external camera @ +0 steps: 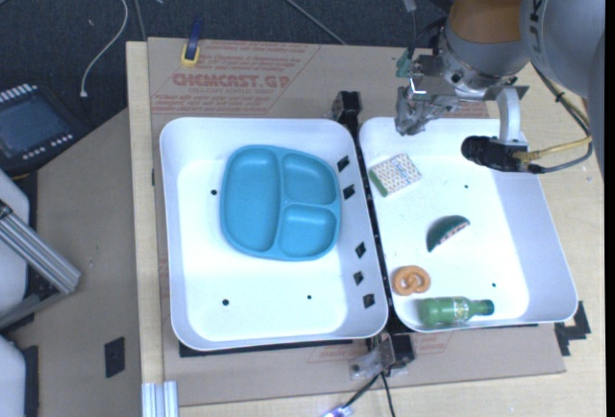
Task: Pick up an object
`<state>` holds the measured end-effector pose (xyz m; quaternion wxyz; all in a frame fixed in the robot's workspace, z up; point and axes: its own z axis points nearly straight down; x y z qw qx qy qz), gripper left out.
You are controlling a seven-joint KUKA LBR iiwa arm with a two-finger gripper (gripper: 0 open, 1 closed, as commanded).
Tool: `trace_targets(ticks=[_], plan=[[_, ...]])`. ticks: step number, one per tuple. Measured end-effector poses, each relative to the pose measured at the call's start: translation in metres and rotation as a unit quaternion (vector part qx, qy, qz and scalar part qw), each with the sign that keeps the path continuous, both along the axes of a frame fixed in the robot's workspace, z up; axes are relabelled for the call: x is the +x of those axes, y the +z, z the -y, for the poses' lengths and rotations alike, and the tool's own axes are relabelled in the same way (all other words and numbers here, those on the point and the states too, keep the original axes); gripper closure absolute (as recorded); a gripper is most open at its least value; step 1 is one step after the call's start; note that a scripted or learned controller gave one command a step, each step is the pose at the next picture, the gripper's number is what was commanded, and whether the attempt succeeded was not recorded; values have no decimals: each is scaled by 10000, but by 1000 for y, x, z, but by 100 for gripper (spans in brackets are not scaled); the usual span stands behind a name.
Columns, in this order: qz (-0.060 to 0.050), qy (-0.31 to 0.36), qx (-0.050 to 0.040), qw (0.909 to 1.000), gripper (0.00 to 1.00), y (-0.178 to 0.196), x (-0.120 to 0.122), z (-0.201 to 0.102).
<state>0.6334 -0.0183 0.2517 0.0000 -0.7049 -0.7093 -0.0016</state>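
Green-checked packet (pixel 395 174) in right bin (pixel 538 242) | just below-left of tool (pixel 413 120) | tool state: cannot tell

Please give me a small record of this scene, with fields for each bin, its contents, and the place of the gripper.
left bin: holds a blue divided plate
right bin: holds four things
patterned packet: near the far left corner of the right bin
green wedge: middle of the right bin
pretzel: near the front, by the divider
green bottle: lying on its side along the front wall
gripper: above the far left corner of the right bin, just beyond the packet
held object: none visible
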Motion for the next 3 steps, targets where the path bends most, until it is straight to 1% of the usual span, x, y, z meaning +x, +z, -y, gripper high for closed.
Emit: trace_targets(ticks=[1,2,3], plan=[[-1,-4,-3,10000,100,1,9,-46],[-2,-5,-4,10000,100,3,10,-94],[-5,-23,-10,10000,0,3,10,-91]])
